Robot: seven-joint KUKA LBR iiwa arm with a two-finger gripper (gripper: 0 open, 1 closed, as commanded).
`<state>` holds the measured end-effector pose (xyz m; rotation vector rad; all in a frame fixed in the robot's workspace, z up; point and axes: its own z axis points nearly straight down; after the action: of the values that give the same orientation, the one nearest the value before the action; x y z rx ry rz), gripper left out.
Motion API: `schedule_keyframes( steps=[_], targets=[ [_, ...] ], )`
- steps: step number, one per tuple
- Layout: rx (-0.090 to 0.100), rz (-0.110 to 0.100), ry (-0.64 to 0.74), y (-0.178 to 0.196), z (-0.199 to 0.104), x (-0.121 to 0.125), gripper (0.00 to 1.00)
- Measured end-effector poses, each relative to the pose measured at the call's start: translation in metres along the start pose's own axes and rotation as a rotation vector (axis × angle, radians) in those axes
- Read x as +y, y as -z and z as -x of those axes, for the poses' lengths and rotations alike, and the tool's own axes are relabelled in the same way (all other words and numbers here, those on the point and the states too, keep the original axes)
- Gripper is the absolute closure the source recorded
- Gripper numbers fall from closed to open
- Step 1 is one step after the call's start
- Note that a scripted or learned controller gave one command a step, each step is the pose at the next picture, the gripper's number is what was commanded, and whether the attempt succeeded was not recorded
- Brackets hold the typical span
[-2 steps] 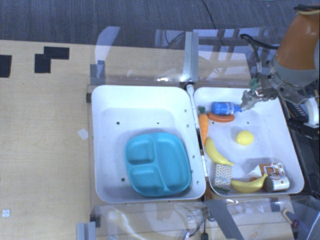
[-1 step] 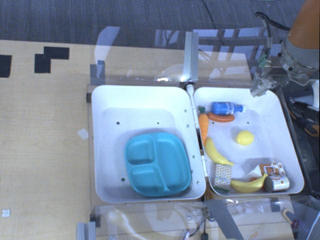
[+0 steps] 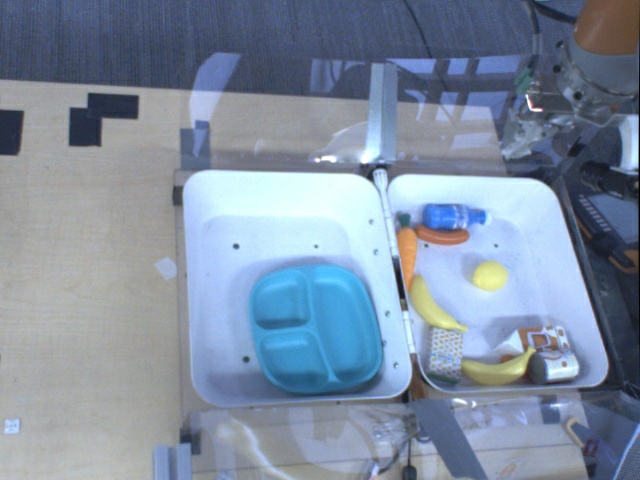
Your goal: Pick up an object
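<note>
Camera view, arm: we see the grey arm with its orange band (image 3: 608, 13) at the upper right corner of the frame, above the far edge of the right bin.
Camera view, gripper: we locate the gripper (image 3: 535, 118) just beyond the upper right corner of the right bin; we cannot tell how it is set.
Left bin: we note the left bin (image 3: 215, 268) at centre frame, bearing a blue divided plate (image 3: 315, 328) in its lower half.
Right bin: we note the right bin (image 3: 560, 228) beside it, the two touching along a middle seam.
Upper part of right bin: a blue bottle (image 3: 452, 216) lies above a red sausage (image 3: 442, 235); a carrot (image 3: 407, 256) lies along the left wall.
Middle: a yellow ball (image 3: 490, 276) sits apart from a banana (image 3: 432, 304).
Lower part: a patterned packet (image 3: 446, 353), a second banana (image 3: 497, 370), a small box (image 3: 545, 341) and a dark can (image 3: 553, 368) crowd the lower edge.
</note>
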<state>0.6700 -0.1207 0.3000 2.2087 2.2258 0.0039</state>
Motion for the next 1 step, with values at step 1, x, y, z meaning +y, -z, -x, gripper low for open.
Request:
schedule_keyframes(
  steps=[1],
  targets=[
    [-0.001, 0.004, 0.124, 0.1065, 0.0325, 0.0000, 1.00]
  ],
)
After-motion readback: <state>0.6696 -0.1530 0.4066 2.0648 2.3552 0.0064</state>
